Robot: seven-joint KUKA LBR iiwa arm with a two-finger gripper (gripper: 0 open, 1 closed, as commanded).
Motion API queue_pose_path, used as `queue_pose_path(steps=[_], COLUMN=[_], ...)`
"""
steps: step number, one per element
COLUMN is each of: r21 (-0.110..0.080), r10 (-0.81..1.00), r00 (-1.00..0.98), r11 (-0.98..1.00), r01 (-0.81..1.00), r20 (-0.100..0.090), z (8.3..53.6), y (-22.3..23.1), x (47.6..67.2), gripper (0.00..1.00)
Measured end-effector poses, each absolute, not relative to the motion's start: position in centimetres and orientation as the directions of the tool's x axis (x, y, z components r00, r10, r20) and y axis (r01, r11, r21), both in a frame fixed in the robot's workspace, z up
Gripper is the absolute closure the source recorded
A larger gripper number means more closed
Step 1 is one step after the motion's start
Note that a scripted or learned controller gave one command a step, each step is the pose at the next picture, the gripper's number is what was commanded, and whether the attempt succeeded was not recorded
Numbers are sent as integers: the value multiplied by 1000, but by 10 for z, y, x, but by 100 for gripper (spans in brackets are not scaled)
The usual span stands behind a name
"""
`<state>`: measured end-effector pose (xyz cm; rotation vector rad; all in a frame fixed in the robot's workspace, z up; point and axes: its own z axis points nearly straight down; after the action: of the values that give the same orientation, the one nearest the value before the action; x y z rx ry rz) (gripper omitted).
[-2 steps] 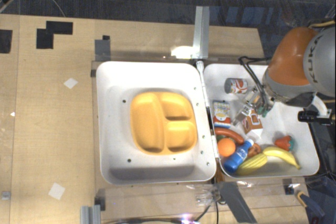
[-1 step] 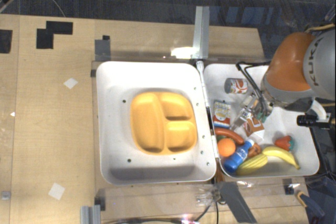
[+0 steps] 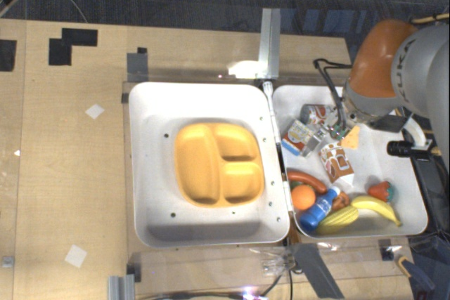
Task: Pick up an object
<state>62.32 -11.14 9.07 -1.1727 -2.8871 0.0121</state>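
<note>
The right bin holds several small items. A banana, a blue bottle, an orange and a long red pepper lie along its front. A strawberry sits at the front right. A brown snack packet, a blue-and-white packet and a yellow cheese wedge lie in the middle. My gripper hangs low over the back of this bin, just above the packets and left of the cheese wedge. Nothing can be made out in its grasp.
The left bin holds a yellow divided plate at its middle. A metal post stands behind the wall between the bins. The grey arm with its orange band covers the right bin's back right corner.
</note>
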Motion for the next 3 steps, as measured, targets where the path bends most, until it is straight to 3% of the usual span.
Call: queue_pose_path(steps=[1, 2, 3], r21=[9, -56, -58], r10=[805, 920, 987], r00=[-593, -389, -160], r11=[593, 391, 162], r01=[805, 919, 985], r20=[-9, 39, 26], z=[89, 85, 84], y=[-93, -100, -94], x=[588, 649, 657], gripper=[0, 0, 0])
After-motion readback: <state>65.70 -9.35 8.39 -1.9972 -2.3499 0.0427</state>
